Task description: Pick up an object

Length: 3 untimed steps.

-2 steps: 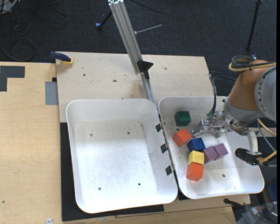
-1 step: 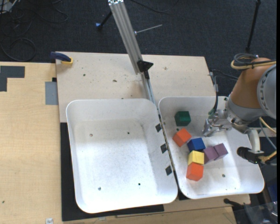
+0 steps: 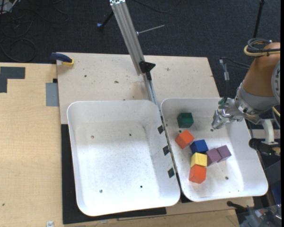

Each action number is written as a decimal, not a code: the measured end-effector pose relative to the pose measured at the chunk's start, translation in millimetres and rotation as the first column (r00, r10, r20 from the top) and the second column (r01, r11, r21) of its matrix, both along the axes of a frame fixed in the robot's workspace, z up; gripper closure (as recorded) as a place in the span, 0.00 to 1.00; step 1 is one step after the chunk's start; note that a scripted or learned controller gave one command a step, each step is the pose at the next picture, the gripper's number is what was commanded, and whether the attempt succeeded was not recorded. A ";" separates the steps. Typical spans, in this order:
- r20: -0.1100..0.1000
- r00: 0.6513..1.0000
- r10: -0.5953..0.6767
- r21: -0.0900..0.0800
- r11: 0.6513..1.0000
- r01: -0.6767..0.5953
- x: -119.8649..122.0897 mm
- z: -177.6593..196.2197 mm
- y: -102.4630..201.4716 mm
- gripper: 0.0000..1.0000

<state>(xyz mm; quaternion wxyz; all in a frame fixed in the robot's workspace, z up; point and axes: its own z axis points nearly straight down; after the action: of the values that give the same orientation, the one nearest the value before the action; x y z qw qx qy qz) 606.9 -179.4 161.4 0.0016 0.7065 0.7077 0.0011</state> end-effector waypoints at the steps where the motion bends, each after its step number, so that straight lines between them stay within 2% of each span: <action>1: 0.001 1.000 0.000 -0.001 1.000 0.000 -2.5 61.6 -7.0 1.00; 2: -0.004 1.000 0.001 0.001 1.000 -0.001 -2.4 77.7 -8.0 1.00; 3: -0.009 1.000 0.003 0.004 1.000 -0.003 -12.8 68.5 50.7 1.00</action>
<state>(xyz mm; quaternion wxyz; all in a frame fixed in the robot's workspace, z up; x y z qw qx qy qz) 594.1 -128.7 230.0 -0.0029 0.7054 0.7089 -0.0006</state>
